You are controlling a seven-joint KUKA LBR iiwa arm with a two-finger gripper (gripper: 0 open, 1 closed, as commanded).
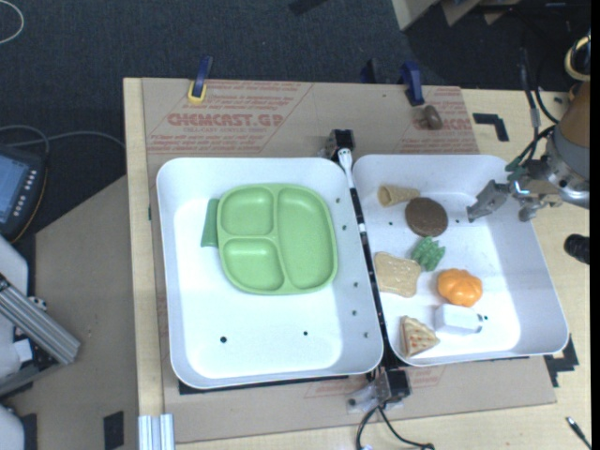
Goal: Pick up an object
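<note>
The right bin [525,261] holds several toy foods: a tan cone [398,195], a round brown cookie [427,217], a small green piece [429,252], a toast slice [396,275], an orange fruit [459,287], a white block [459,320] and a sandwich wedge [418,336]. My gripper [506,202] hangs over that bin's upper right part, to the right of the cookie. Its fingers are spread open with nothing between them, and it touches none of the foods.
In the left bin [187,307] lies a green divided plate [277,237] over a darker green piece at its left edge. A black divider with clips runs between the bins [361,251]. Cables hang near the arm at the right.
</note>
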